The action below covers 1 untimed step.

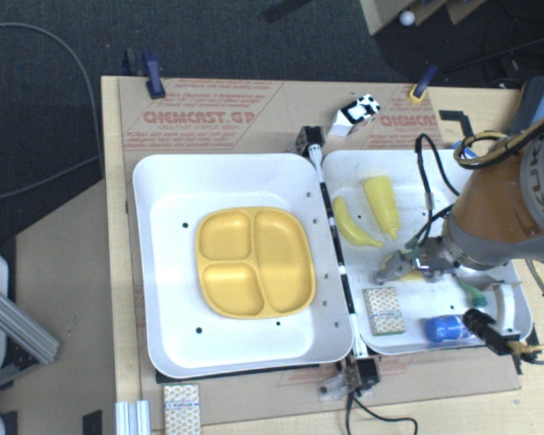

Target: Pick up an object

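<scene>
My gripper (401,268) reaches in from the right and hangs low over the middle of the right bin (344,175). Just beyond it lie a yellow banana (352,224) and a yellow corn-like piece (382,204), side by side. A small tan patterned box (384,310) lies just in front of the gripper, toward the bin's front edge. A blue object (447,328) rests at the bin's front right. Nothing shows between the fingers, and whether they are apart is unclear. The arm's orange band (494,205) covers part of the bin's right side.
The left bin (163,270) holds a yellow divided plate (254,261). A divider edge (334,243) separates the bins. Another small patterned box (181,406) lies on the bench in front of the left bin. Cables run over the right bin's back. Clamps sit at the bench's back.
</scene>
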### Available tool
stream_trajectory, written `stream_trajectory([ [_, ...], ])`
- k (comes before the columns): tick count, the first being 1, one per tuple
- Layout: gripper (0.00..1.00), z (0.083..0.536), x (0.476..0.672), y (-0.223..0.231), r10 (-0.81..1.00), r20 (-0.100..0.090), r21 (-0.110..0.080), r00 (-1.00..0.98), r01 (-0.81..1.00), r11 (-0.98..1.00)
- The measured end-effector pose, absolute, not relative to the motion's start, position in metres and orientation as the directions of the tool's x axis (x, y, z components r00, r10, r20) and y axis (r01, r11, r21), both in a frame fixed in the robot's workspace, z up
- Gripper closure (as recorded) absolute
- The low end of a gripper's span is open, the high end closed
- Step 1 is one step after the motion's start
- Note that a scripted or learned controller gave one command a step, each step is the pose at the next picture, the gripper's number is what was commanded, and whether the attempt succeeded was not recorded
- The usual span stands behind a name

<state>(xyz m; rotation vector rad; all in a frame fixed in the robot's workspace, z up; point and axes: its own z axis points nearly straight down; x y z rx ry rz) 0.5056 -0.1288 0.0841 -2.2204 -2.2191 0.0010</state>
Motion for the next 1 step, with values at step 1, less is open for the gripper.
stream_trajectory([
  [1, 0.00, 0.0845, 0.5473, -0.0928, 1.000, 0.000, 0.001, -0.001, 1.000, 0.001],
])
